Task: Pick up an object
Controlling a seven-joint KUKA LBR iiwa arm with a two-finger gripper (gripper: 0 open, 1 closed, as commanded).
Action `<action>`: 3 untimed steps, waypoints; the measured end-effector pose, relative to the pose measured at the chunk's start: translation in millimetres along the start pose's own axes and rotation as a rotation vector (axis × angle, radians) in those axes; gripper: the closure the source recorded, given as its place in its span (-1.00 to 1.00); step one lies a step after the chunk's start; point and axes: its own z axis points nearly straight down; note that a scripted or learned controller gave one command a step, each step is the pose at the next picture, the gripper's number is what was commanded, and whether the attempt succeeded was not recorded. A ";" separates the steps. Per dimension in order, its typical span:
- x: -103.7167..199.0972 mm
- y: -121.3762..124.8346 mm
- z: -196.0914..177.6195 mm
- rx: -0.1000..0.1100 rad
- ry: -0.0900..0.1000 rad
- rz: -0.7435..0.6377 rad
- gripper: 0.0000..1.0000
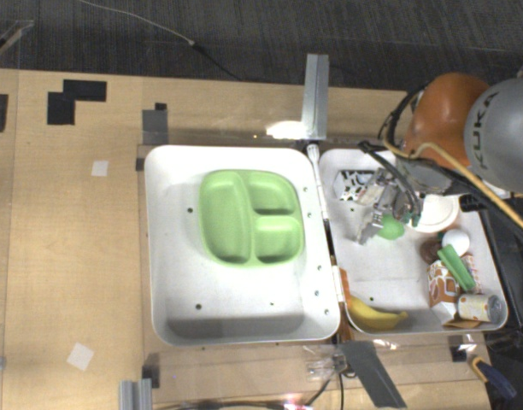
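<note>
My gripper [377, 222] hangs over the upper middle of the right bin [390, 276], the arm reaching in from the right. A small green object [392, 228] sits right at the gripper's tip; whether it is held is unclear. A black-and-white patterned item [355, 184] lies just to the gripper's upper left. Against the bin's front wall rests a yellow banana [377, 316]. On the right side lie a green stick-shaped object [457, 268], a brown-and-white carton [441, 284] and a small can [477, 307]. A white round dish [438, 213] sits behind the gripper.
The left bin [172, 254] holds a green divided plate [249, 216] in its middle. A metal post [316, 101] stands behind the wall between the two bins. Cables [432, 156] trail from the wrist over the right bin's back edge.
</note>
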 end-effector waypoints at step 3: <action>81.7 -96.6 -0.5 -0.012 -0.015 0.471 -1.00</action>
